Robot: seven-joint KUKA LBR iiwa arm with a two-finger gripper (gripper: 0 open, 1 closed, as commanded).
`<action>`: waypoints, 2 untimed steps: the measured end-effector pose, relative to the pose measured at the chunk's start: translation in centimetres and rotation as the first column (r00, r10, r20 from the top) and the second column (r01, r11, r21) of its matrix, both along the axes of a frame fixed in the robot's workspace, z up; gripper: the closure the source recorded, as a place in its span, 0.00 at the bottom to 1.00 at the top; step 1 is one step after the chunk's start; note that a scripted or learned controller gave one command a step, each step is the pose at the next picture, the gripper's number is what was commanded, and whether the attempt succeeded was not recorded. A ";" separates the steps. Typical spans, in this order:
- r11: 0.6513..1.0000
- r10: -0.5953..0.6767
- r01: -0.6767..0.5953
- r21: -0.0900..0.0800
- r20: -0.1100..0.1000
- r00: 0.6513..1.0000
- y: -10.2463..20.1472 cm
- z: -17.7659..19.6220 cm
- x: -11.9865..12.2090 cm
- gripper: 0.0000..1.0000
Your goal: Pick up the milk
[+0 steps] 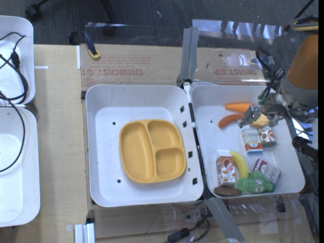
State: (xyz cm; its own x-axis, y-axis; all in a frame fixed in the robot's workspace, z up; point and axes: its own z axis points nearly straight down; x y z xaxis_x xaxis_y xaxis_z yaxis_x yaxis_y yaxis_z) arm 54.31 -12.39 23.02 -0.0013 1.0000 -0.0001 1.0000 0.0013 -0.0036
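The table (55, 135) is light wood and holds two white bins side by side. The left bin (101, 151) has a big yellow plate (152, 151) lying flat in the middle. The plate has three parts.

The right bin (207, 135) holds the food toys. The grey arm (304, 80) with its orange band comes in from the right, over the far right side of this bin. Its gripper (257, 116) hangs low over the top part of the bin, just above a small yellow piece (261, 120) that may be cheese. I cannot tell if the gripper is spread or pressed together, because it is dark and small here.

The milk (251, 140) is a little white carton with a blue bottom, lying just below the gripper, near the middle of the right bin. It looks free, with nothing pinching it. A small red and white box (267, 136) lies touching its right side.

An orange carrot (238, 107) and an orange hot dog (230, 120) lie to the left of the gripper. Lower down there is a brown can (227, 171) with a yellow banana (239, 164) beside it. A green toy (255, 185) sits near the bottom edge, next to a red and white pack (267, 171). A dark brown lump (228, 191) lies at the bottom, under the can.
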 end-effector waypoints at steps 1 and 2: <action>0.947 0.320 -0.320 0.001 0.001 0.947 2.6 -10.9 -4.5 0.00; 0.999 -0.052 0.052 0.002 0.005 0.999 2.1 -13.7 -6.5 0.00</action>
State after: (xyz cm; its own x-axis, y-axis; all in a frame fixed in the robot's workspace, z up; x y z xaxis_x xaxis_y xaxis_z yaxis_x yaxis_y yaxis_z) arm 47.85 -10.25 9.31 0.0505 0.9987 0.0016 0.9987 -0.0505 0.0018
